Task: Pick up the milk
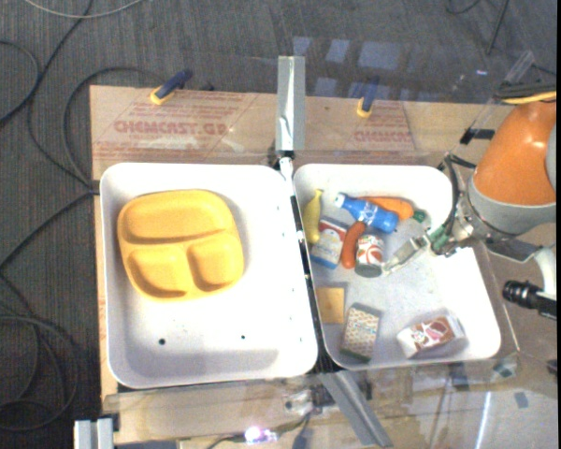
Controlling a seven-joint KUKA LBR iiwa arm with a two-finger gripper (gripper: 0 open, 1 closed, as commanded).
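Observation:
The milk (431,335) is a small white carton with red print, lying on its side in the front right corner of the right bin (467,288). My gripper (408,252) hangs over the middle of that bin, reaching in from the right under the orange wrist band. It sits beside a cluster of food items and well behind the milk, apart from it. Nothing from the bin is seen lifted.
Near the gripper lie a red and white can (370,253), a sausage (350,245), a blue bottle (368,213), a carrot (394,205) and a banana (312,215). A patterned pouch (360,330) lies at the front. The left bin (182,344) holds a yellow tray (180,241).

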